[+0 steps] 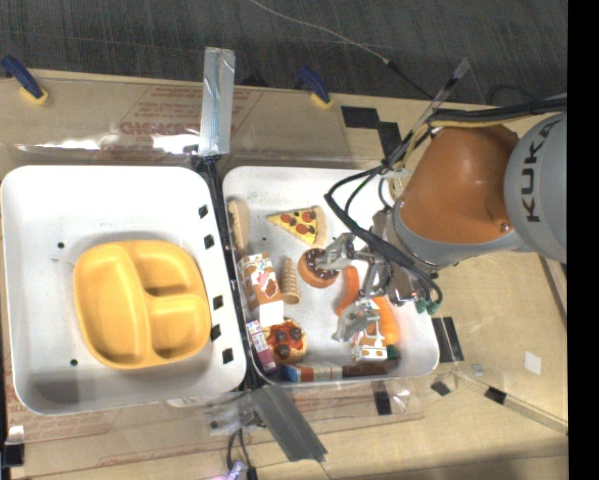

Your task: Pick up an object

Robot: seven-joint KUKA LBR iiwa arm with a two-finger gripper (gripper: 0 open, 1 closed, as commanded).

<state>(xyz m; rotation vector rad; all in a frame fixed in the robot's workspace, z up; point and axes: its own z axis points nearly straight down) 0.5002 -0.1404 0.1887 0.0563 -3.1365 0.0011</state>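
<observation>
My gripper (363,310) hangs low in the right bin (411,363), over its right half. It is just to the right of an orange sausage-shaped toy (347,286) and above a small printed carton (373,345); an orange piece (388,323) lies beside it. To its left lie a brown donut (316,268), a pizza slice (299,224), a ridged cone (291,286), a snack packet (259,276) and a dark red toy (284,340). I see nothing clearly held. The arm's orange band (459,193) covers the bin's right edge.
The left bin (39,218) holds a yellow divided tray (139,301). A wooden stick (238,223) lies along the right bin's left wall and a dark marker-like rod (329,372) along its front wall. Cables (379,173) loop over the bin's back right corner.
</observation>
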